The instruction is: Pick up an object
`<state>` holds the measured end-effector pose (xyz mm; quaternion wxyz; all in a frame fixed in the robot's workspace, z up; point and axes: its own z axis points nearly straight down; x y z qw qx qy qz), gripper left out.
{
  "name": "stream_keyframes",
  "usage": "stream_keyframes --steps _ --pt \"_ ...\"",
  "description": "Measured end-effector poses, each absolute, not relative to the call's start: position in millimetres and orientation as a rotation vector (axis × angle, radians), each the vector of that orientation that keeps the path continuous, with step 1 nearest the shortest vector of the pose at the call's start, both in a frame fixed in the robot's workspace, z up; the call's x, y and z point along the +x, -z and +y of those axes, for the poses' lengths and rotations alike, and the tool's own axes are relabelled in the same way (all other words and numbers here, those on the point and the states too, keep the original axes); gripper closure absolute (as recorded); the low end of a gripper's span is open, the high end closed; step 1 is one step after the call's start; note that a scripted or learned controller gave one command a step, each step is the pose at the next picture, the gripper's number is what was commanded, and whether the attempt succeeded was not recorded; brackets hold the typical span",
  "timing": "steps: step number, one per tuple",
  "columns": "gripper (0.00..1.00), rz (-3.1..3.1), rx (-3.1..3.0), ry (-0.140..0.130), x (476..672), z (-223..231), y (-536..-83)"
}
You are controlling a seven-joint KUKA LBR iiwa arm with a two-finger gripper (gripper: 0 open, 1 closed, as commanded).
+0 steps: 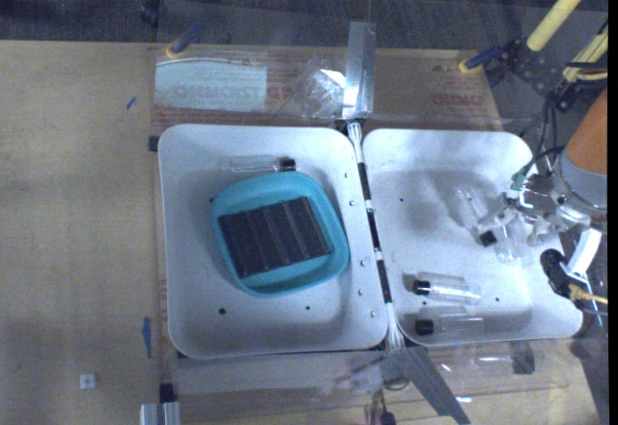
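- Our gripper (517, 211) hangs low over the right bin (435, 162), probably lined up on a clear vial (480, 217).
- We cannot tell its grip state.

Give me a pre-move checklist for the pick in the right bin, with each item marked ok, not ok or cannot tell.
1. Target within reach: ok. A clear vial lies in the right bin, right beside the gripper.
2. Grip on the vial: cannot tell. The clear plastic blurs against the gripper parts.
3. Other pick options: ok. Two more clear tubes with dark caps lie near the bin's front edge.
4. Space around the target: ok. The front tubes lie apart from it.
5. Left bin contents out of the way: ok. The blue container and a small tube sit across the divider.
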<state>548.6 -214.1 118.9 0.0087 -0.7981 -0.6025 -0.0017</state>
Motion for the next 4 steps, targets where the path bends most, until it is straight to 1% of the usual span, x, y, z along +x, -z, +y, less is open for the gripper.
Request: stream_keyframes --steps 1,2,3,4 --pt "0.00 -1.876 -2.524 0.005 565.6 -179 -88" --pt "1.00 -1.875 -2.525 0.007 565.7 -179 -97" --pt "1.00 -1.825 -2.557 -0.003 591.3 -174 -217" --pt "1.00 -1.789 -2.577 -0.005 583.9 -90 -221"
